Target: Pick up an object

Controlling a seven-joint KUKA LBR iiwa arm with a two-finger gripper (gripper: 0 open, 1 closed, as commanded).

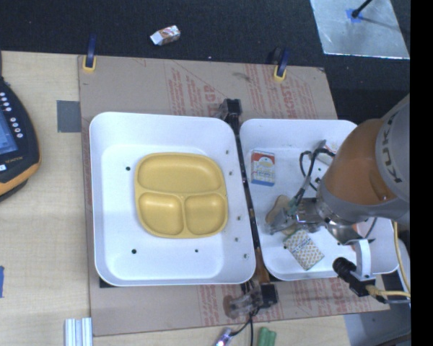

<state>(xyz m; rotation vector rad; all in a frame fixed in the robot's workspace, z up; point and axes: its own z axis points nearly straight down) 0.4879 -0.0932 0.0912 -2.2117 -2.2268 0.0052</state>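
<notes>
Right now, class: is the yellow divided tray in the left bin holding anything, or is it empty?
Empty. The yellow divided tray lies flat in the left bin, and all three compartments show only bare yellow surface.

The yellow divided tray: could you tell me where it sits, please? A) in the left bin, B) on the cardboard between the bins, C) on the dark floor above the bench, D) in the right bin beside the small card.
A: the yellow divided tray lies flat in the left bin, while the small card lies in the right bin.
</notes>
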